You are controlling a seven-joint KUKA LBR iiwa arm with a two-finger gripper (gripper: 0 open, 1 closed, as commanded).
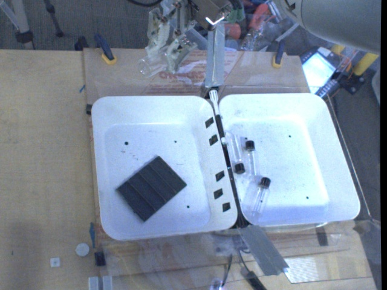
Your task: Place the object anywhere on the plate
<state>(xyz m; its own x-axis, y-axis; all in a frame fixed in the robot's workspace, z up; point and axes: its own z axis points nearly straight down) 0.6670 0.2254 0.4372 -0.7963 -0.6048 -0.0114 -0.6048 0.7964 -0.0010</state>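
Observation:
A dark grey ridged square plate (151, 188) lies turned at an angle on the floor of the left bin (109, 119). Three clear vials with black caps lie in the right bin (314, 132), close to its left wall: one (250, 154) beside another (236, 157), and a third (260, 196) lower down, nearer the front. A grey part of the arm (338, 8) fills the top right corner, high above the right bin and away from the vials.
A row of small black tabs (216, 156) runs along the ridge between the bins. Cables, clear plastic parts and coloured clutter (193, 23) sit behind the bins. Small loose bits (81, 249) lie on the bench at front left.

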